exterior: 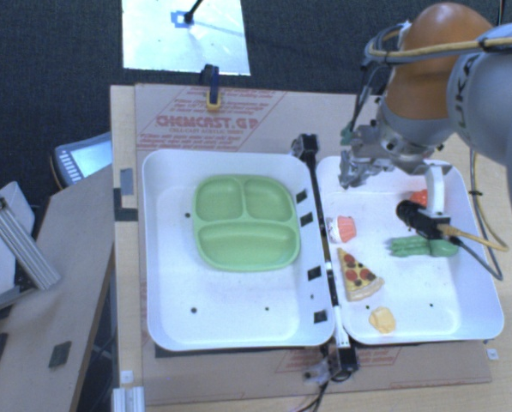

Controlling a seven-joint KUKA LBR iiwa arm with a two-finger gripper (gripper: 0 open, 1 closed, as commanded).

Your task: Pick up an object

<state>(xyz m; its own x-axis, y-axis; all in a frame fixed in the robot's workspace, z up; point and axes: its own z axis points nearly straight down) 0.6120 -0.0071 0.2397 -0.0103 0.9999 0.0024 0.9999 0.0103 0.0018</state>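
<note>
While the gripper (355, 175), grip state unreadable, is poised above the right bin (461, 316), descent onto the orange toy (346, 227) is likely required.

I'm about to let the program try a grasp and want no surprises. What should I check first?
1. Gripper above the right bin: ok.
2. Pickable things in that bin: ok, pizza slice, yellow piece, green toy.
3. Gripper lined up on one: not ok; the nearest, a pink-and-white toy, lies apart from it.
4. Pizza slice clear of neighbours: ok.
5. Something already held: cannot tell.
</note>
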